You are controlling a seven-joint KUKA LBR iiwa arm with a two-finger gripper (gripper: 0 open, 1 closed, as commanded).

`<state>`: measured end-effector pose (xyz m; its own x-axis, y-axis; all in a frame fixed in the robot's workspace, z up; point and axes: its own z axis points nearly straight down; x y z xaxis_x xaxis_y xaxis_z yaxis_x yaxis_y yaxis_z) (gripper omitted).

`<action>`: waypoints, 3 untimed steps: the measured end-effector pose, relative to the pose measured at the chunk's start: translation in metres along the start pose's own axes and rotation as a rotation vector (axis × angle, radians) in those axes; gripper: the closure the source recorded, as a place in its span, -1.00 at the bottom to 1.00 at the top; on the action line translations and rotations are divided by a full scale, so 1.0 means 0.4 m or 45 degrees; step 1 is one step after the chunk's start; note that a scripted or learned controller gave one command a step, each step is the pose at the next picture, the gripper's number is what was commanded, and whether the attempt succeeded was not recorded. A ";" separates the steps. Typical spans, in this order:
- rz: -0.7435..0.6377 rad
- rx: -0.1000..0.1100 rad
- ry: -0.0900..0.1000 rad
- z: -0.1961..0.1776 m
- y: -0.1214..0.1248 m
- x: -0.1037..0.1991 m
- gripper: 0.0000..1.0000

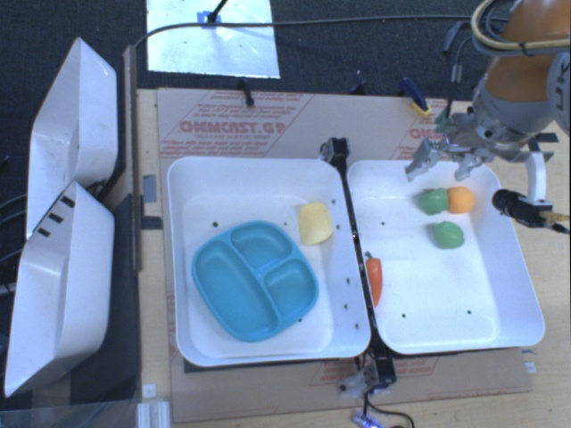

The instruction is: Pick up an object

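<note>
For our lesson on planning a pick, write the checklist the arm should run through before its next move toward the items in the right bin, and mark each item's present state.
1. Gripper over the right bin: ok, above its far edge.
2. Fingers open and holding nothing: ok, they look spread with nothing between them.
3. A target close by: ok, the green ball lies just below the gripper.
4. Target free of neighbours: not ok, the orange ball touches it.
5. An easier target: ok, the second green piece lies alone.
6. Height above the bin floor: cannot tell.
</note>
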<state>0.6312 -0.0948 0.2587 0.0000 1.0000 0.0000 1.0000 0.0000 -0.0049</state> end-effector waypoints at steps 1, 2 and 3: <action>-0.001 -0.008 0.000 -0.008 0.002 0.000 -1.00; 0.000 -0.001 0.000 0.147 -0.002 0.009 -1.00; 0.000 -0.003 0.000 0.252 0.004 0.002 -1.00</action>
<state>0.6324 -0.0940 0.1579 0.0001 1.0000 0.0001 1.0000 -0.0001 -0.0023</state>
